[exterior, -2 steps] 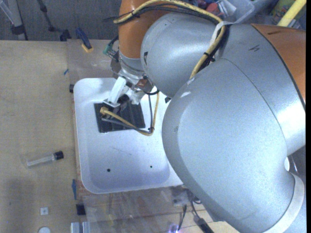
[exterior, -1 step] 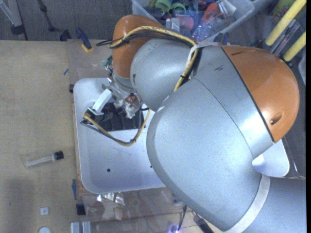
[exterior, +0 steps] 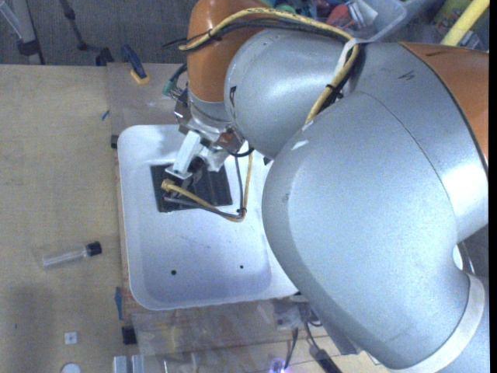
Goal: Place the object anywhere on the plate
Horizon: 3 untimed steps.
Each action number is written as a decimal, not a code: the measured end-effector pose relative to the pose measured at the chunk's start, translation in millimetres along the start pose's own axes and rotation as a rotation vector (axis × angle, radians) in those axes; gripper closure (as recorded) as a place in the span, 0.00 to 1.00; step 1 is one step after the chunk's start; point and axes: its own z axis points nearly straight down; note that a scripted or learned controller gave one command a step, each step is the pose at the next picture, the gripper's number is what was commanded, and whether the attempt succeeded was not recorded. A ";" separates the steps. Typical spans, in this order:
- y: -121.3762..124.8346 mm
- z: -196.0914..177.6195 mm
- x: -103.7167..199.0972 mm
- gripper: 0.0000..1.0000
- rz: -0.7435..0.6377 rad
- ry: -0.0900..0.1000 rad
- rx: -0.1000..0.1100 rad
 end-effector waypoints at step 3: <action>-69.3 -84.9 -48.3 1.00 -1.030 -0.001 0.003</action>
